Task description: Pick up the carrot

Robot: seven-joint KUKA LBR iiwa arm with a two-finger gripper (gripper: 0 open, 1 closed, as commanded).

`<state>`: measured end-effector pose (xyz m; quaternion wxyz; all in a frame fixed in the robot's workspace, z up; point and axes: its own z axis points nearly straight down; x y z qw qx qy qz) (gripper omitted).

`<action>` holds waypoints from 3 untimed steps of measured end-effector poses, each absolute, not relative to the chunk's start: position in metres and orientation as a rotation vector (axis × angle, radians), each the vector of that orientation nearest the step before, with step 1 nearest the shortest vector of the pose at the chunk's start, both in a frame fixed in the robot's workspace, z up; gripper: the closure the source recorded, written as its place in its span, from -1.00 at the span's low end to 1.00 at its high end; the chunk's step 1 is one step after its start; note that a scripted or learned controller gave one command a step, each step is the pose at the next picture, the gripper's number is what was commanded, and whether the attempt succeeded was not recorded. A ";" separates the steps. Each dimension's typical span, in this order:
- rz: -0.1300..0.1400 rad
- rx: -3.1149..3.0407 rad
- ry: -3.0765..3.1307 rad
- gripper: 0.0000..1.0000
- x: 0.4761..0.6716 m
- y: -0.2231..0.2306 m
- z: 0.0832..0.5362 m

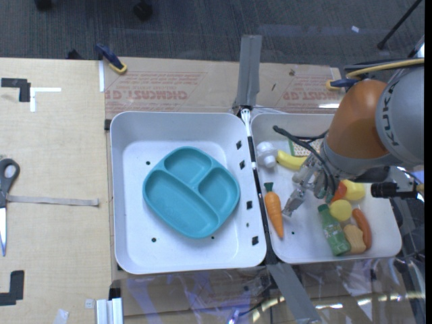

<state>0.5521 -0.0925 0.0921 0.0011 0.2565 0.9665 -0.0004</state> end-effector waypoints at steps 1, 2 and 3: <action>0.000 0.913 3.003 -1.00 0.480 -0.029 0.192; -0.001 1.090 2.943 -1.00 0.519 -0.007 0.192; -0.002 1.485 2.768 -1.00 0.488 -0.034 0.191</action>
